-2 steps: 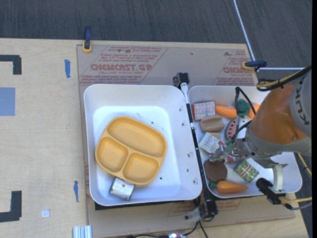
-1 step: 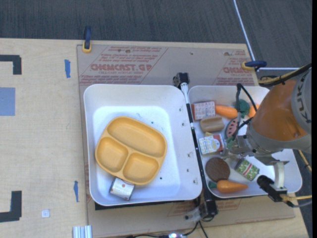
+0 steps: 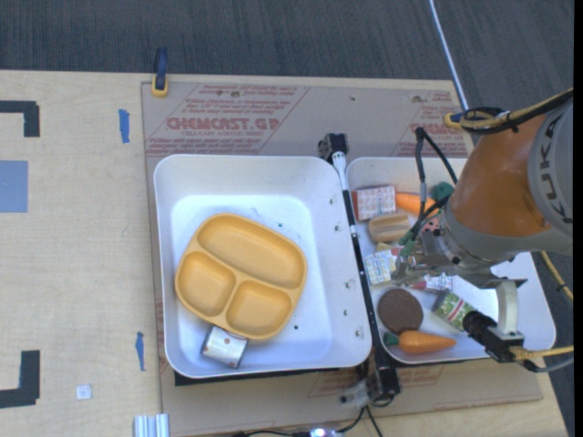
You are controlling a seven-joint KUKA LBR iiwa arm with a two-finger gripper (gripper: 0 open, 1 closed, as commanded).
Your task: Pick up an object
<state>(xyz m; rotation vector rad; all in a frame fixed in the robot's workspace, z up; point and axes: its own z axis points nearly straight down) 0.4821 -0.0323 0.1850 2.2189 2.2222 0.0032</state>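
Yellow divided plate [image 3: 240,276] in left bin [image 3: 173,189], food toys in right bin [image 3: 539,321]; fingers' state unclear.

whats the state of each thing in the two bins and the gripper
yellow three-compartment plastic tray: flat in the left white bin, nothing in its compartments
small silver-grey box: in the left bin, tucked against the tray's near edge
round dark brown patty: flat in the right white bin
orange toy carrot: on its side by the patty
small green carton: tipped over
gripper: low over the right bin's clutter
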